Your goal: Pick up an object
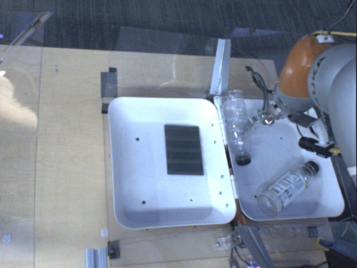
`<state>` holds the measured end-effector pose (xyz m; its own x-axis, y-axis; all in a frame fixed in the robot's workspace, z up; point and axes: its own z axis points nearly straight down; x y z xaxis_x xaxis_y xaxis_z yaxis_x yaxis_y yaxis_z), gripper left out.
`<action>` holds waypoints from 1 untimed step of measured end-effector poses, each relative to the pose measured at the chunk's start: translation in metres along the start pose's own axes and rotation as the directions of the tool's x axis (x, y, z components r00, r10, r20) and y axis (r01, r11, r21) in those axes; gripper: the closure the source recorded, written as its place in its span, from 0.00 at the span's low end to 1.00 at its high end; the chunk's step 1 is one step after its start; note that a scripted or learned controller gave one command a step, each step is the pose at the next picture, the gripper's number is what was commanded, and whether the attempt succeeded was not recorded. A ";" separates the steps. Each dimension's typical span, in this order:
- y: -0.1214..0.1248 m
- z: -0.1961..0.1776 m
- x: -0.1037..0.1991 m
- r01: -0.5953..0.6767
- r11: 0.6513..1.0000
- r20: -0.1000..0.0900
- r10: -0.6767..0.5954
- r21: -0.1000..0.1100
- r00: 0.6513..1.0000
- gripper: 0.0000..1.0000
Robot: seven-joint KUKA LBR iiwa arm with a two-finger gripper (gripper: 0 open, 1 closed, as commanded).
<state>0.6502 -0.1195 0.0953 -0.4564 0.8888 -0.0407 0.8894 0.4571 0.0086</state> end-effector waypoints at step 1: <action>-0.062 -0.039 0.027 -0.058 0.998 -0.030 0.058 0.003 0.998 0.00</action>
<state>0.5817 -0.1226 0.1326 -0.4050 0.9142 -0.0102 0.9142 0.4051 0.0078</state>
